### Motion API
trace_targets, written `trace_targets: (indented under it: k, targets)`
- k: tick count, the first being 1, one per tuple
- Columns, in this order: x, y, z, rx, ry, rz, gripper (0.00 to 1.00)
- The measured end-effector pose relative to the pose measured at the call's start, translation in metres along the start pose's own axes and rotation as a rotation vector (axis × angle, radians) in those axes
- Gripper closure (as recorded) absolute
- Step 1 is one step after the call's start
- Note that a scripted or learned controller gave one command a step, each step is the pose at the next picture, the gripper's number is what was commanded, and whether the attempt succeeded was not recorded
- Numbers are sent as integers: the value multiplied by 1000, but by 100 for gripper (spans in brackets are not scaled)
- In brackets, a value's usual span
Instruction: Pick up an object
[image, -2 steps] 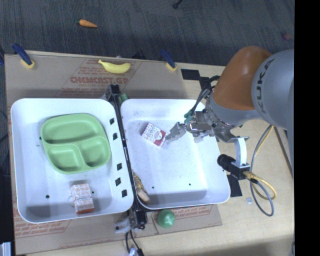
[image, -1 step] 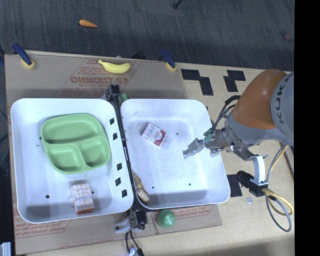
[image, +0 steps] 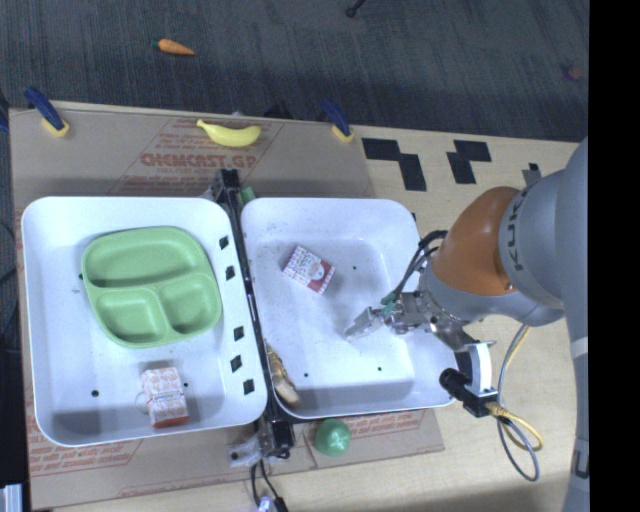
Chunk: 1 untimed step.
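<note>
At the far left of the frame, the left bin (image: 40, 300) holds a green divided plate (image: 150, 285) in its upper part. Below the plate, near the lower edge of this bin, a small red and white packet (image: 163, 395) lies with its long axis nearly up and down in the picture.

Above the bins, at the upper middle, a yellow banana (image: 230, 131) lies on the cardboard of the bench (image: 400, 170).

In the right bin (image: 330, 390), a small red and white carton (image: 307, 269) lies flat in the upper left part. Its long axis runs from upper left to lower right, a little tilted. It is well apart from the pincer.

Below this bin, a green ball (image: 332, 436) rests on the bench.

The pincer (image: 372, 322) is low over the right part of the right bin and points to the left. Its fingers look close together, with nothing between them.
</note>
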<state>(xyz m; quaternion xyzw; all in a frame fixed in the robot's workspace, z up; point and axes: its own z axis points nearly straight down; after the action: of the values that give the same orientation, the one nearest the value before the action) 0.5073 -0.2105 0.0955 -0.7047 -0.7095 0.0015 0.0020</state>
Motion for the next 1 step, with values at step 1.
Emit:
trace_targets:
  k: [1]
  targets:
    - [0, 87, 3, -5, 0, 1, 0]
